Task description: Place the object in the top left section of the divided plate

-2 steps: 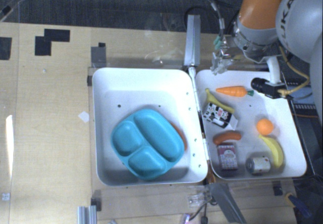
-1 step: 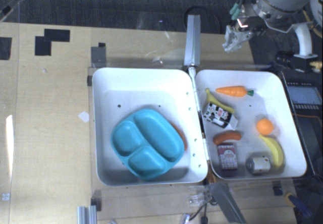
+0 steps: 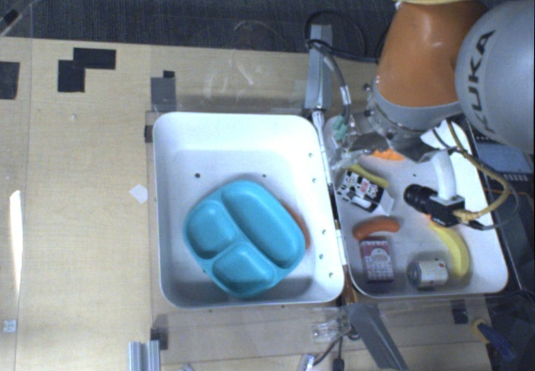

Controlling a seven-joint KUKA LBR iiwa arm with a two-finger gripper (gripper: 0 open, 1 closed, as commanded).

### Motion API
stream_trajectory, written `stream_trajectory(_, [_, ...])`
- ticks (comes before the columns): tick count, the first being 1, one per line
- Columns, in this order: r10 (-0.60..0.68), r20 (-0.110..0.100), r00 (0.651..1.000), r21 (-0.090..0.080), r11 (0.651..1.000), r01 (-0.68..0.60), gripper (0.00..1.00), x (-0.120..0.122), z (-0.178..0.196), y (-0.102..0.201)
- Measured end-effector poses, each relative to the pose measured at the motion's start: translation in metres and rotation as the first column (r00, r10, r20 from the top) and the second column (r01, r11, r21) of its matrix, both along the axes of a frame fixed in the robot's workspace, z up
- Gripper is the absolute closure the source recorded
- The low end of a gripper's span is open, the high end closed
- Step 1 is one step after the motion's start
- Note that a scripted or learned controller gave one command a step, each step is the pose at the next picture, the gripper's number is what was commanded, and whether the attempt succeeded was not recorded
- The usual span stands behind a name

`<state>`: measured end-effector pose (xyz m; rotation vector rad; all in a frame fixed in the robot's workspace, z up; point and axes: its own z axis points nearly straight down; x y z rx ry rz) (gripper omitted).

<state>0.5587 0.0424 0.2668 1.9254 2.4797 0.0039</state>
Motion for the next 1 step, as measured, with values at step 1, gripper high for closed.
stream_trajectory(1, [-0.109, 0.005, 0.994, 0.002, 0.994, 0.109, 1.0, 0.0253, 0.125, 0.0257])
